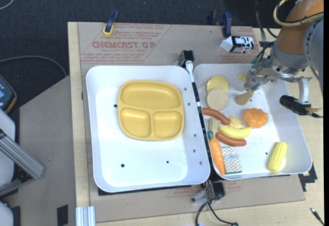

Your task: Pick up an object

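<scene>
The pincer [253, 82] hangs low over the right bin's [295, 140] far end; whether it is parted or closed I cannot tell. A small tan piece [243, 98] lies just beneath it, the orange toy [255, 117] nearer the camera.

— What do we find carrying the load?

— We note a bench [128, 45] topped with a brown board printed in red lettering. Directly on it sit two shallow white bins, touching side by side: the left bin [103, 132] and the right bin [293, 137].

— Anything else on the board itself?

— We record a yellow clamp [108, 28] and a blue clamp [226, 23] at the far edge.
</scene>
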